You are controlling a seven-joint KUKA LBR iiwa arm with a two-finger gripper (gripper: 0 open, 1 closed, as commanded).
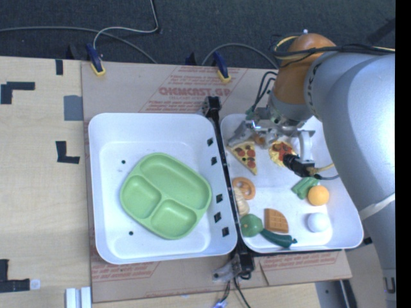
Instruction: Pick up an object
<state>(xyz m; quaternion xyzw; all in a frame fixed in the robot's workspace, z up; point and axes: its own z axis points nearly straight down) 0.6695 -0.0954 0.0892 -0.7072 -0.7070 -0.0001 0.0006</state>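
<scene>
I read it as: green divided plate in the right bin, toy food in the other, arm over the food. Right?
Not quite. The camera view shows the green divided plate in the left bin, not the right. The toy food, such as the pizza slice, lies in the right bin, with the arm over it.

Robotics lab, clamped cardboard bench (pixel 186 88), loose cables (pixel 128 31), twin white bins (pixel 103 172), toy food (pixel 276 220)

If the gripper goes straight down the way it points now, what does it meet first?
Probably the pizza slices: the gripper points down into the right bin, just above the two pizza slices. Depth is unclear, so which slice comes first I cannot say.
</scene>
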